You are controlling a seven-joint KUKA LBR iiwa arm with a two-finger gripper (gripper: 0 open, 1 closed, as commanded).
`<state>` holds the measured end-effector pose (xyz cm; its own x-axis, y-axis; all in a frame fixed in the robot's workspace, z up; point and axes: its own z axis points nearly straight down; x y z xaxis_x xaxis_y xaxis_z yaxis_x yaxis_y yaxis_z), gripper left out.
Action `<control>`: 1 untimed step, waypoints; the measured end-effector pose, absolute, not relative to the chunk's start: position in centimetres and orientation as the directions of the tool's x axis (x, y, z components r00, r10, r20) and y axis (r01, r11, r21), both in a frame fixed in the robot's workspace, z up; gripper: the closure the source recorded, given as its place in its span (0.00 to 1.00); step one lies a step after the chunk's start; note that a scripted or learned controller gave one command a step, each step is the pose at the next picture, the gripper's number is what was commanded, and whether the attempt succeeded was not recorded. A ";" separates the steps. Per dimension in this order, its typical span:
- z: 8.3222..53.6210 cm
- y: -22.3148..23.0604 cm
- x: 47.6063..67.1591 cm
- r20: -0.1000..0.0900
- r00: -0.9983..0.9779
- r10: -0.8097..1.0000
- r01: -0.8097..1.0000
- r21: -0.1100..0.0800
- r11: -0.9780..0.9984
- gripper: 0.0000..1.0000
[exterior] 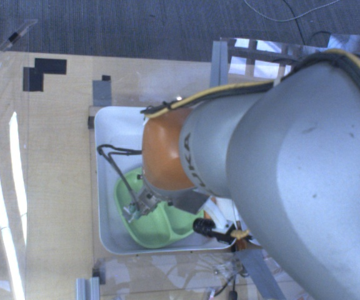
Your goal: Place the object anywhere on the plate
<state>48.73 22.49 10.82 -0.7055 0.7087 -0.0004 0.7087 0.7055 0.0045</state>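
Observation:
A light green plate point(158, 227) lies in the near part of the left white bin point(114, 136). My gripper point(133, 212) hangs low over the plate's left half, close to its surface or touching it. The orange band and the grey arm hide the plate's far edge and much of the bin. I see no object between the fingers from this angle, and the arm hides what lies under the wrist.
The grey arm point(292, 167) covers the right bin and the whole right side. A thin black cable point(108, 152) loops over the left bin's bare floor. The wooden bench point(42, 186) stretches to the left, with black tape marks point(42, 71) at the back.

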 end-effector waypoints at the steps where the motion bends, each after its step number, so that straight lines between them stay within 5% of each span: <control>1: 10.2 18.8 49.7 -0.027 -0.899 0.438 0.436 0.052 0.898 0.00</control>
<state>49.67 18.79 10.18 -0.8986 0.4379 -0.0267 0.4362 0.8984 0.0515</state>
